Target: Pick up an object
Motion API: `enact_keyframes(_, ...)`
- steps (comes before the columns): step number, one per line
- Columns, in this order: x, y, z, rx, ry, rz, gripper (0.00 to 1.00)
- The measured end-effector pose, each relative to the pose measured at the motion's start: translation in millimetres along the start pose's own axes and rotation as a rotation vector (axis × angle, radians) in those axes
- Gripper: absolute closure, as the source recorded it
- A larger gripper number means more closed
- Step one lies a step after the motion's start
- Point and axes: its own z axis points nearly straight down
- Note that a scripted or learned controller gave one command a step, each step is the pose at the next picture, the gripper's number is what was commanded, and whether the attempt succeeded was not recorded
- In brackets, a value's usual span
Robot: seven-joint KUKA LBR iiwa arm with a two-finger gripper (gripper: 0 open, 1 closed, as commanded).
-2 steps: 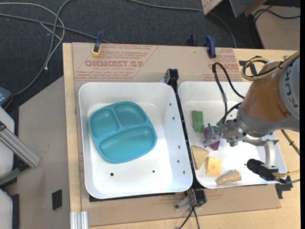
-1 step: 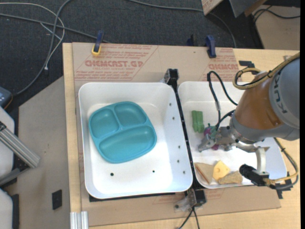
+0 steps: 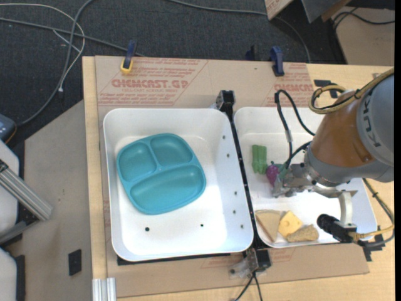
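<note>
Camera view, looking down at a slant. Bench [image 3: 156,80] is a brown board with red lettering, two blue clamps [image 3: 129,55] on its far edge. Two shallow white bins sit side by side, touching along a dark middle seam.

Left bin [image 3: 119,231] — holds one teal divided plate [image 3: 161,172], three compartments, lying flat and a little rotated, toward the bin's left-centre. A few small dark specks dot the bin floor near the front and the right wall.

Right bin [image 3: 250,121] — a green block [image 3: 259,158] lies near the left wall, long axis running front to back. Just beside its near end is a small purple object [image 3: 273,172]. In the front left corner are a tan wedge [image 3: 269,224], a yellow piece [image 3: 289,223] overlapping it, and a brownish crust-like piece [image 3: 305,233] touching the yellow one.

Arm [image 3: 369,130] comes in from the right, grey with an orange band, black cables looping over it. The gripper [image 3: 283,185] is low in the right bin, just right of the purple object and near the green block. Whether the claw is open, closed or gripping anything I cannot tell; the arm body and cables mask it. Contact with the purple object — also unclear.
</note>
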Motion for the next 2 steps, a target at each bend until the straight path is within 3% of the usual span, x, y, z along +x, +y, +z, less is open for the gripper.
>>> enact_keyframes(2, 12, 12, -97, -0.006, -0.002, -0.003, 1.00)
